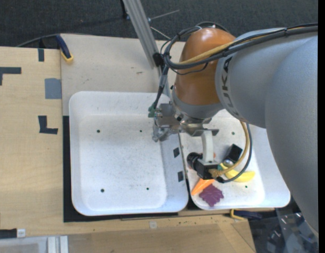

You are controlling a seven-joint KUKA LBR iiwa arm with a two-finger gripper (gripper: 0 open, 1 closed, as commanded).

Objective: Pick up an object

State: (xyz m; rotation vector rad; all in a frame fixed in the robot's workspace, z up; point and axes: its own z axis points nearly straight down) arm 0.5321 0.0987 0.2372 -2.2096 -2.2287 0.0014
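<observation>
Purple object (211, 195) beside half-hidden clutter (225, 170)

Fixed above the pale wooden bench (25, 157), looking down at a slant. Takes in both shallow white plastic bins side by side: the left-hand white bin (99, 141) whole and near the middle of the frame, the right-hand white bin (267, 194) partly hidden. Faces across the bench toward a dark grey carpeted floor (72, 7) along the top edge. Sits close enough for the bulky grey arm with its orange band (204, 67), entering from the right, to cover much of the upper right. Cuts off the bench's near edge at the bottom. Single view, with nothing shared with another.
</observation>
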